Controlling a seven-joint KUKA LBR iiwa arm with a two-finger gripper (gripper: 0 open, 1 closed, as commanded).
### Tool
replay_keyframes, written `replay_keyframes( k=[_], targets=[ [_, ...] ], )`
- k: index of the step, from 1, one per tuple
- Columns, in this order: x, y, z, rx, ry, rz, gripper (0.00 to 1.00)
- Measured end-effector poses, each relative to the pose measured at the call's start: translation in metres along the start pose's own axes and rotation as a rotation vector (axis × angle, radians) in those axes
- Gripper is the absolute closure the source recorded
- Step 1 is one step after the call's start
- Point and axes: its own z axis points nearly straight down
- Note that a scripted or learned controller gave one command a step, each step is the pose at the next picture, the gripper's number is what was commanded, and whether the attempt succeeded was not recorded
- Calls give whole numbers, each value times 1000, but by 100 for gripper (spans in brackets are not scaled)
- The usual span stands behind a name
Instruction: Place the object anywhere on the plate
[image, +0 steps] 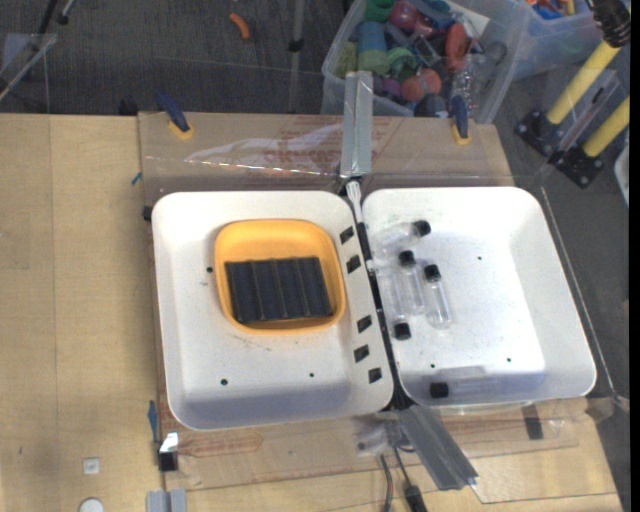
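Bottles (418, 285), clear with black caps, lie in a loose cluster in the right bin (520, 300), well right of the orange plate (278, 235). On that plate I see a dark ribbed block (278, 290). The gripper's state I cannot tell.

The tabletop (60, 300) looks like pale wood with a matt, faintly grained face. Both bins, the left bin (190, 380) and the right bin (520, 300), look like smooth white plastic with a dull sheen and dark specks. The plate (228, 240) is smooth orange plastic, holding a black ribbed pad (278, 290) with a matt finish. The small bottles (420, 290) are clear, glossy plastic with black caps. A grey metal strip (357, 125) looks brushed.
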Motion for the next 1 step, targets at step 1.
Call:
replay_keyframes(
  k=[1],
  targets=[
    [0,0,0,0,-1,-181,100]
  ],
)
